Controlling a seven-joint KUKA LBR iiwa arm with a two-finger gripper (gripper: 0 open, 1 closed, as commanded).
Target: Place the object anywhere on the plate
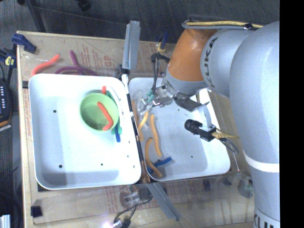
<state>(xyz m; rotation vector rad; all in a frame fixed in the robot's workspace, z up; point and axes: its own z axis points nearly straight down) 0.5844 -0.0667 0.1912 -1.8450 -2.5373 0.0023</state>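
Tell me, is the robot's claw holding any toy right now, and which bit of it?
It cannot be told. The gripper is low over the right bin, and the wrist hides what is under it.

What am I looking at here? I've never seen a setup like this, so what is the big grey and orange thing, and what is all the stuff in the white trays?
You are looking down at a slant from one fixed camera above a workbench. The big grey shape with the orange band is a robot arm, reaching in from the right. At its tip is a two-finger gripper, hanging over the top left corner of the right bin; from this angle I cannot tell if it holds anything.

Two shallow white bins sit side by side. The left bin holds a green plate with a bent orange-red piece lying on it, plus some green and blue bits at the plate's right edge. The right bin holds long orange strips and a small blue piece near its left wall.

The robot's job is to put an object onto the plate.
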